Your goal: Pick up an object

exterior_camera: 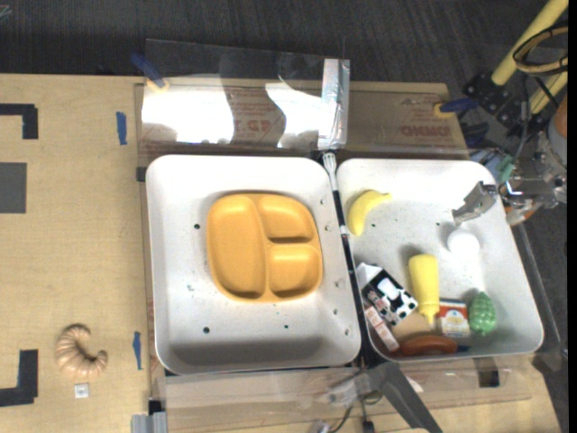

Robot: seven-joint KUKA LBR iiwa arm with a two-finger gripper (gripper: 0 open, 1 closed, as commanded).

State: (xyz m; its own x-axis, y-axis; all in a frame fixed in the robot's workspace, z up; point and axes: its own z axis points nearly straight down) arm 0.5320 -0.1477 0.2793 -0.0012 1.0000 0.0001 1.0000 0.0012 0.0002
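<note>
Dark carpet surrounds a tan worktop [63, 269] carrying two white bins. One left bin [171, 332] holds one yellow divided plate [264, 244]. One right bin [527, 323] holds one banana [362, 209] at 10 o'clock, one yellow bottle [424, 282] near its centre, one black-and-white carton [386, 298], one green fruit [482, 314], plus a reddish jumble along the 6 o'clock wall, hard to separate. One croissant [79, 351] lies on the worktop at 8 o'clock. At 3 o'clock, the gripper [475, 201] hangs over the right bin's open floor, carrying nothing; its finger spacing is unreadable, and the arm is cut off.
</note>
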